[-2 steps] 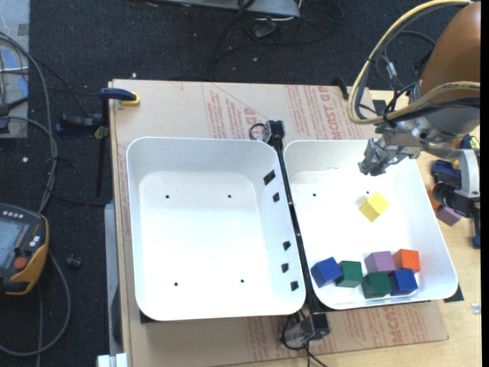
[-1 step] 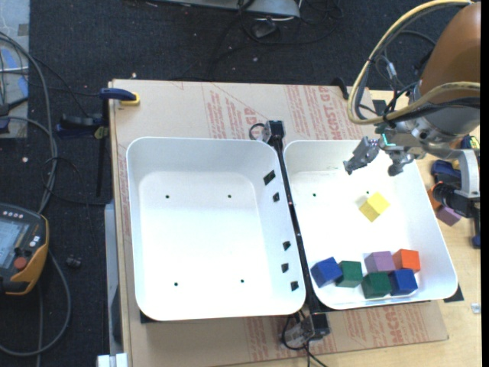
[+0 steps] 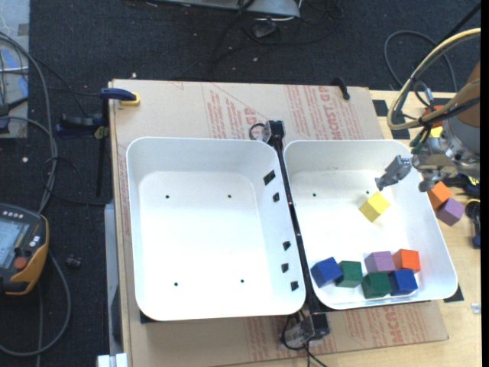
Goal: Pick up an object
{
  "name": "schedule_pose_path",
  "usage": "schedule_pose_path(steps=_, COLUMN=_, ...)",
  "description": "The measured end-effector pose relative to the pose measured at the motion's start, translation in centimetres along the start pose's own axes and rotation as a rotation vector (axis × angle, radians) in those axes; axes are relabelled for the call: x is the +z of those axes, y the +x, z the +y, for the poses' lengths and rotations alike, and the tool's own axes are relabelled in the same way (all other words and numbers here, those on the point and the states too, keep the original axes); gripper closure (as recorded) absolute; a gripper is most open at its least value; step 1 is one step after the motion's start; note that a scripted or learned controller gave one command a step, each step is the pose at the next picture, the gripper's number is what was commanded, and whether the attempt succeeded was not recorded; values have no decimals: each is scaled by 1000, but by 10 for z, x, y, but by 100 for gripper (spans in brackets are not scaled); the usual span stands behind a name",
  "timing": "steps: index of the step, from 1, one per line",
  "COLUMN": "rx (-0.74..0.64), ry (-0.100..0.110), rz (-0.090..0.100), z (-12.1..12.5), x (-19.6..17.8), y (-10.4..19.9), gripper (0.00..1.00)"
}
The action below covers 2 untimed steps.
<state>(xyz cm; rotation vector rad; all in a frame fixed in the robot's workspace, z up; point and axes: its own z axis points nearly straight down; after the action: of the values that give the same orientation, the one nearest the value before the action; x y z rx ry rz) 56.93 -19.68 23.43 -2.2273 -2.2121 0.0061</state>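
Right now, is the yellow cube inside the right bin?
Inside: the yellow cube sits on the right bin's white floor.

Two white bins (image 3: pixel 205 159) — seven blocks (image 3: pixel 374 206) in the right bin, two outside.

Dark carpet floor (image 3: pixel 69 44) strewn with cables (image 3: pixel 46 90).

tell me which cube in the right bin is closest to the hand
The small yellow cube, lying alone just below the hand; the other cubes cluster along the bin's near edge.
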Motion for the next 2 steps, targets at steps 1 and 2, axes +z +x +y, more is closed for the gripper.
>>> schedule_pose_path(steps=1, rx=-7, ry=4, rz=3, z=43, x=145, y=-17, gripper=0)
schedule_pose_path(steps=2, rx=-7, ry=-6, rz=1, z=46, x=128, y=-17, gripper=100)
